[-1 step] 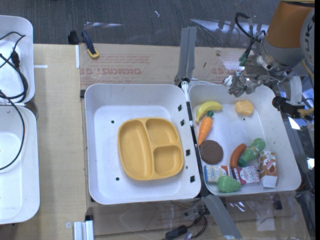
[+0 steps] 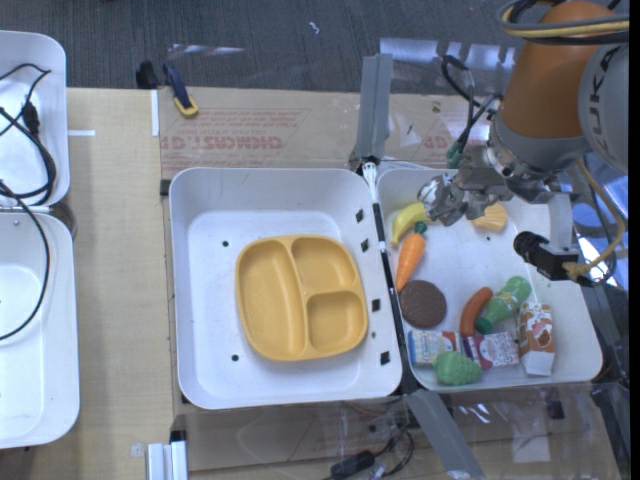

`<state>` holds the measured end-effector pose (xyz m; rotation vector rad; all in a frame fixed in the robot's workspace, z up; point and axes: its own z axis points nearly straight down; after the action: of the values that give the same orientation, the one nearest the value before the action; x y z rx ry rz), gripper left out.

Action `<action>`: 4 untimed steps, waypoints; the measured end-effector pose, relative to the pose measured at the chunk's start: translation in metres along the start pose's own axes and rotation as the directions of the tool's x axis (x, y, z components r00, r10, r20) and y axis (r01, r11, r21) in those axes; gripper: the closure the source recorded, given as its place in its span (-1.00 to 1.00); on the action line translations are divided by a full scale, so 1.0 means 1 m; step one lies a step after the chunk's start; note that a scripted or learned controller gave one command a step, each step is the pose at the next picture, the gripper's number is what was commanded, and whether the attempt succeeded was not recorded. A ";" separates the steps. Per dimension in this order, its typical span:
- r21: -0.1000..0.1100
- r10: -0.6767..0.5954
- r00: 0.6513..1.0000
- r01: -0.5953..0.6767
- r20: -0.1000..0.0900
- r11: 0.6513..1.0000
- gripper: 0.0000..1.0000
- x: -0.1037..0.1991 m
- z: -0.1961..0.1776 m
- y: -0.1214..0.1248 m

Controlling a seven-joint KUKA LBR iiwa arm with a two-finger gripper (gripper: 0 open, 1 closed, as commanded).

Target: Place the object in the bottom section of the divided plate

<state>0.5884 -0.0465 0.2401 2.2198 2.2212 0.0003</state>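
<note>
Just beside jaws [image 2: 447,206], banana [image 2: 407,219]

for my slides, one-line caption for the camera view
KUKA arm's gripper hovers over toy food in the right bin, beside the banana; yellow divided plate waits in the left bin.

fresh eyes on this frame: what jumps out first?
The yellow divided plate sits alone in the middle of the left bin, all three sections bare. The right bin is crowded with toy food: a carrot, a banana, a brown cookie and small cartons along its near edge. The arm's orange band looms over that bin's far corner, with the gripper low beside the banana.
</note>
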 end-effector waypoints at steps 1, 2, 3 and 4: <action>0.000 0.000 1.000 0.000 0.000 1.000 -1.00 0.000 0.000 0.000; 0.001 0.000 1.000 0.000 0.001 1.000 1.00 -0.001 -0.008 0.000; 0.004 -0.198 0.980 0.198 -0.002 0.980 1.00 -0.084 0.096 -0.090; -0.004 -0.261 0.965 0.261 -0.006 0.965 1.00 -0.155 0.123 -0.108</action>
<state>0.4806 -0.2018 0.1167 1.9098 2.4959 0.0112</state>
